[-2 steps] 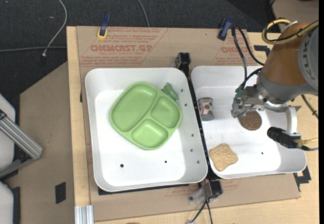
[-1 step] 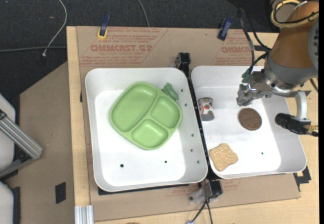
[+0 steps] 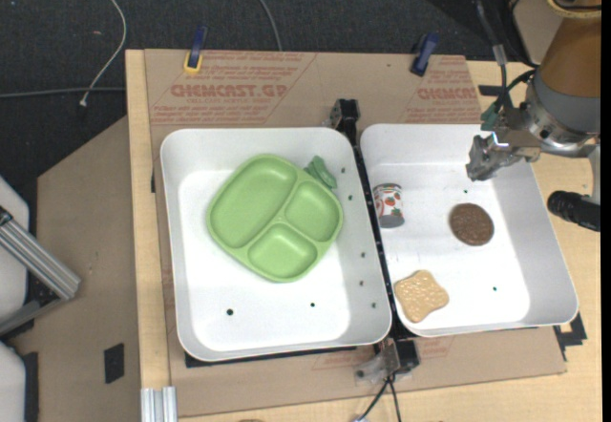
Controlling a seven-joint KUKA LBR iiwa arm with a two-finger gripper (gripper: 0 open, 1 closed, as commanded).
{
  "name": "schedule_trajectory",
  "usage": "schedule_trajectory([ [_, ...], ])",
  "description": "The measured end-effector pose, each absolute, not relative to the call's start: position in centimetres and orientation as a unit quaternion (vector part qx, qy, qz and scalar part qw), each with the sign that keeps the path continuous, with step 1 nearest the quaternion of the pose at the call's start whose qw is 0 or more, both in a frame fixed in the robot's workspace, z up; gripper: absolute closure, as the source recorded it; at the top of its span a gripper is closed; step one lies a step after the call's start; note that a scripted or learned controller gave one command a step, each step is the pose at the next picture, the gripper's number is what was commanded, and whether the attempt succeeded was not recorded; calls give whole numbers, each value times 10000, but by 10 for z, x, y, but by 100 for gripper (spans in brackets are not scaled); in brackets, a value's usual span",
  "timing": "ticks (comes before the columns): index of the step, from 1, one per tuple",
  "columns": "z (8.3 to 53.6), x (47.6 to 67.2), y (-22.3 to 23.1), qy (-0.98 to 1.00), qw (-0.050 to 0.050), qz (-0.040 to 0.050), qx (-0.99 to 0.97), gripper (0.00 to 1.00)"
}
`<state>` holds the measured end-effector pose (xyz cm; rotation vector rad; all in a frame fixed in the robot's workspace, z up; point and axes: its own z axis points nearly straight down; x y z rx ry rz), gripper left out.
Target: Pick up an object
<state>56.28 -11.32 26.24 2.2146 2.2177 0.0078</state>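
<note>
Two white bins are viewed from above, with the arm's gripper (image 3: 485, 162) hung over the right bin (image 3: 535, 301).

Nearest the camera, a tan cracker (image 3: 421, 295) is seen by the right bin's front-left corner; beyond it a round brown cookie (image 3: 472, 223) is laid mid-bin, and a small can (image 3: 388, 203) with a red-and-white label, its writing too small to be read, is set at the left wall. A green divided plate (image 3: 276, 217) is held in the left bin (image 3: 196, 310). Whether the gripper is clenched or released cannot be told. "CHEMCAST GP" is printed in red on the cardboard (image 3: 229, 89) behind.
</note>
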Motion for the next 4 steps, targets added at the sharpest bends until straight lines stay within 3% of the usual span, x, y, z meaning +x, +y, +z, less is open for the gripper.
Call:
schedule_trajectory([
  [1,260,546,-53,7092,-21,2,7050,100],
  [2,254,523,-9,7088,-27,-5,7054,100],
  [3,254,515,41,7091,-20,-2,7051,100],
  [4,237,488,92,7092,-33,-12,7050,100],
])
